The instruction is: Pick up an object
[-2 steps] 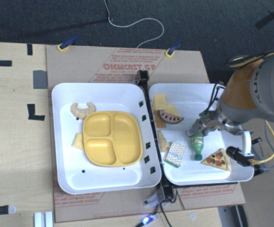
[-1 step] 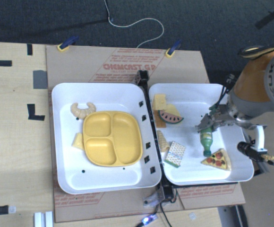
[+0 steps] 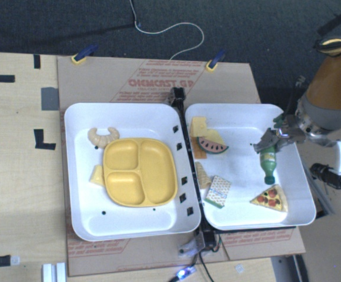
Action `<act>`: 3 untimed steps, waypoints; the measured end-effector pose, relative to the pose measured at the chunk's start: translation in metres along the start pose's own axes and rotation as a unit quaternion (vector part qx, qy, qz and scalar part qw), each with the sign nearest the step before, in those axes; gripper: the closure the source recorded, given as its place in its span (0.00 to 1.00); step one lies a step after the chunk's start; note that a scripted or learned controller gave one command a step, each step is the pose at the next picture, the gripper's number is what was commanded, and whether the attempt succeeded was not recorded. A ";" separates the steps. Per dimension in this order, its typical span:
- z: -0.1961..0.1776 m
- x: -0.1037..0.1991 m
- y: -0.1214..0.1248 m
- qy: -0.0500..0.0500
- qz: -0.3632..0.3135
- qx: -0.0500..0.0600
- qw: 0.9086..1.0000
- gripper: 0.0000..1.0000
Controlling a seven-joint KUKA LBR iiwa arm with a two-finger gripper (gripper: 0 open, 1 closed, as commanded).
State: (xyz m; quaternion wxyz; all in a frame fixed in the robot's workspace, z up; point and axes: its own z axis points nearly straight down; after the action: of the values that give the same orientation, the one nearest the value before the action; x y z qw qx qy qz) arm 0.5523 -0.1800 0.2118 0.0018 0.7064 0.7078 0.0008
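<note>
Robot gripper (image 3: 268,145) hovers over the right bin (image 3: 241,216), its fingers clenched around the top of a green bottle (image 3: 268,167) beside a pizza slice (image 3: 270,198)

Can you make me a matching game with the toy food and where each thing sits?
Things:
1. pizza slice
2. yellow plate
3. watermelon slice
4. green bottle

Places:
A. middle of the left bin
B. near the right bin's front right corner
C. just below the gripper
D. right bin, close to the divider between the bins

Pairs: 1-B, 2-A, 3-D, 4-C
</note>
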 end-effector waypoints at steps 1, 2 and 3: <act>-0.013 0.001 0.001 0.001 0.000 0.002 1.000 1.00; -0.007 0.062 -0.007 0.002 -0.002 0.003 1.000 1.00; -0.002 0.101 -0.020 0.001 -0.001 0.004 1.000 1.00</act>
State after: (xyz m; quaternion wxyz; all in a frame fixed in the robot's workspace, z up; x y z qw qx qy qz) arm 0.5321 -0.0789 0.2136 -0.0018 0.7056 0.7086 -0.0010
